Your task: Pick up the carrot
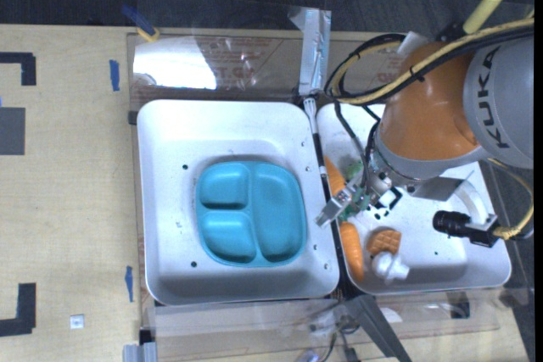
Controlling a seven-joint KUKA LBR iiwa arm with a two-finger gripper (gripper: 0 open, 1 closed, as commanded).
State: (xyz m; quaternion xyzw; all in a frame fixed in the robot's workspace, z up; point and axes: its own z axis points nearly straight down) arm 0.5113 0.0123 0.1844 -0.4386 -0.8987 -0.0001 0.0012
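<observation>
The arm reached over the right bin; the left bin held a blue tray. The carrot lay along the left wall of the right bin, with another orange piece above it; a small orange and white thing sat just beside it. The gripper hung just above the carrot's upper end; whether it was apart or together I could not tell.
</observation>
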